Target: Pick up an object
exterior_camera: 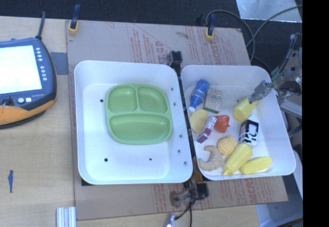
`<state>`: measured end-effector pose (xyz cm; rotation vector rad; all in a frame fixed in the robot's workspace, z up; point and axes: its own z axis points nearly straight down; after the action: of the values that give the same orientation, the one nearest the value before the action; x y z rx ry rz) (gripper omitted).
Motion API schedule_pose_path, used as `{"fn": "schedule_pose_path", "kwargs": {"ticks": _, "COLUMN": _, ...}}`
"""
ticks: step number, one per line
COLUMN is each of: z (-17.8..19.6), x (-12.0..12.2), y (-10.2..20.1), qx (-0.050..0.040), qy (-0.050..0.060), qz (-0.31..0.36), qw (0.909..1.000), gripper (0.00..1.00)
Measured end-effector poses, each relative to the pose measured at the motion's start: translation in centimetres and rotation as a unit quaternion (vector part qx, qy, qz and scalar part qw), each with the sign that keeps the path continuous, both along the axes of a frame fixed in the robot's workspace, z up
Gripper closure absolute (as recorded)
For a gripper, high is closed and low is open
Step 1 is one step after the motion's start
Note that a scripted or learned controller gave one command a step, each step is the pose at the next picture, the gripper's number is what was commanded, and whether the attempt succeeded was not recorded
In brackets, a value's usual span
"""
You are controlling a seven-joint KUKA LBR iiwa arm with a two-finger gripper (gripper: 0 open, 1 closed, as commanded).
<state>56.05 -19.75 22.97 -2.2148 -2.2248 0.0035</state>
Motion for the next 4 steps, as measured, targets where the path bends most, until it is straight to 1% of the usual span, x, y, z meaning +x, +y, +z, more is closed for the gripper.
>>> {"fn": "schedule_pose_path", "kwargs": {"ticks": 1, "z": -13.3, "x": 1.7, "y": -1.4, "qx": 0.0000, "qy": 0.002, "qz": 0.000, "qw": 1.0000, "gripper": 0.00}}
{"fn": "schedule_pose_path", "kwargs": {"ticks": 2, "z": -12.1, "x": 1.8, "y": -1.5, "qx": -0.0007, "qy": 0.001, "qz": 0.000, "qw": 1.0000, "gripper": 1.00}}
{"fn": "schedule_pose_path", "kwargs": {"ticks": 3, "z": -11.1, "x": 1.8, "y": -1.5, "qx": -0.0010, "qy": 0.001, "qz": 0.000, "qw": 1.0000, "gripper": 1.00}}
{"fn": "schedule_pose_path", "kwargs": {"ticks": 4, "z": -6.9, "x": 5.1, "y": -1.4, "qx": 0.0003, "qy": -0.002, "qz": -0.001, "qw": 1.0000, "gripper": 1.00}}
